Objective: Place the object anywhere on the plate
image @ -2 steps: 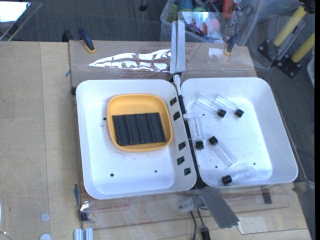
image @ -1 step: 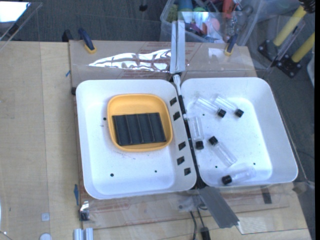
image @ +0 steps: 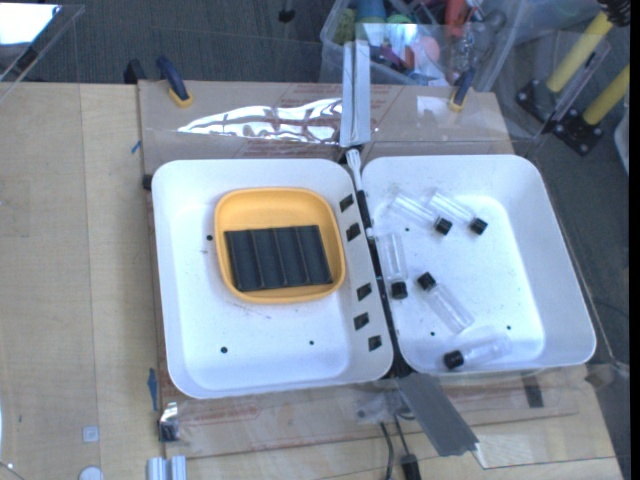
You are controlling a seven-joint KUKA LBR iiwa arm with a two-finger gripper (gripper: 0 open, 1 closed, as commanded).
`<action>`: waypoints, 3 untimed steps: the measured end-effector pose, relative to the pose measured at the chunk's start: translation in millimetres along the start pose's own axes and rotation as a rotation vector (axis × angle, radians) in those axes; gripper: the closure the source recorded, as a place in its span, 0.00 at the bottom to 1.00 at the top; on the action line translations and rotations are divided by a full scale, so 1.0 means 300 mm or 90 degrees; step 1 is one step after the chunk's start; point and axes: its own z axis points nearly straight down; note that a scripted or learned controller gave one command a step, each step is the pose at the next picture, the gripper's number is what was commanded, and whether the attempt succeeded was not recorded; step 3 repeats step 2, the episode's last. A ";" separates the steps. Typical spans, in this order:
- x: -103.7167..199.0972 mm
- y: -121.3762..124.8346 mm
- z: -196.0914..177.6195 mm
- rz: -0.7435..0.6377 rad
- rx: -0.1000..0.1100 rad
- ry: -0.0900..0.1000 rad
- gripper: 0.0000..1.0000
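Camera view, yellow plate point(image: 228, 220) holding black ridged block point(image: 277, 257), clear vials point(image: 447, 307) in right bin point(image: 560, 268)

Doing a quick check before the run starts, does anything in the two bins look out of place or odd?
Nothing looks broken or spilled. The clear vials lie scattered on their sides at mixed angles in the right bin. The yellow plate in the left bin already carries a dark ribbed block.

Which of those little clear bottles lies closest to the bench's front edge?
The clear bottle in the right bin's front corner, black cap pointing left. The other four lie farther back, toward that bin's middle and rear.
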 end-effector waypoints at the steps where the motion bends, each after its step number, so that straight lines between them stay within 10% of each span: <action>1: 0.000 0.000 0.000 0.000 0.000 0.000 1.00; 3: 0.000 0.000 -0.001 0.000 0.000 0.000 1.00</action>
